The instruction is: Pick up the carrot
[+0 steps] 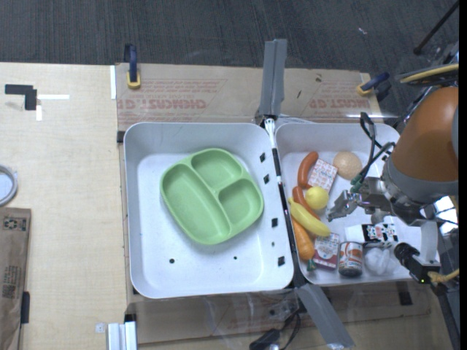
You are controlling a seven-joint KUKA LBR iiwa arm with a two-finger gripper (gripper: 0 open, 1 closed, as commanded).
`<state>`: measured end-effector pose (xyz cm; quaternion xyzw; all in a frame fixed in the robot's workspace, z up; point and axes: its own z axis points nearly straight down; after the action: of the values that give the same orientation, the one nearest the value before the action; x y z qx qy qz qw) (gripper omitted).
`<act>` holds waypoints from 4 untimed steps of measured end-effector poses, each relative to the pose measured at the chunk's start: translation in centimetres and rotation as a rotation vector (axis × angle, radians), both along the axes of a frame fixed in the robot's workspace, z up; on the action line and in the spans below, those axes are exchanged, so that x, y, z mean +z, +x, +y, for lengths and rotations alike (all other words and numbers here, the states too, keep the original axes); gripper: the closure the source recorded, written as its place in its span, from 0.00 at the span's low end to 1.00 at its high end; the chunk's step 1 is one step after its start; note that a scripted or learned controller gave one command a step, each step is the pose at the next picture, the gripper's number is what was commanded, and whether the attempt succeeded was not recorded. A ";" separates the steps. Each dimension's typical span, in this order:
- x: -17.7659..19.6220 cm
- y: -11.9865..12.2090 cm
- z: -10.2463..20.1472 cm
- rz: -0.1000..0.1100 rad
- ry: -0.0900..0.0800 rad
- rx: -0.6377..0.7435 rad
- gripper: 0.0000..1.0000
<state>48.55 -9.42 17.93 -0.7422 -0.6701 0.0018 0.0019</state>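
Orange band and grey wrist are reaching in from the right, hanging over the right bin [288, 133]. Hand [341, 208] is pointing left and down, tips sitting just right of the banana [309, 219] and lemon [317, 197]. Fingers are looking slightly apart with nothing between them, though the view is too cluttered to be sure.

Carrot [303, 240] is lying along the right bin's left wall, below the banana, apart from the hand. A second orange-red piece [307, 168] is lying near the bin's top, beside a small red-and-white packet [322, 175] and a tan ball [348, 165]. Can [351, 259] is standing near the bottom edge.

Left bin [146, 268] is holding a green divided plate [211, 195]. Both bins are sitting on a pale wooden surface [58, 166] with cardboard [197, 93] under them; dark carpet [182, 13] is running behind.
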 end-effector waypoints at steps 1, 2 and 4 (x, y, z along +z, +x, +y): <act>0.0 0.0 0.0 0.000 0.000 -0.001 0.00; -8.3 -0.9 0.1 -0.002 0.001 0.185 0.00; -0.5 10.0 -7.4 -0.003 -0.003 -0.102 0.00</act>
<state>58.55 -16.84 17.43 -0.7755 -0.6313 0.0014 -0.0001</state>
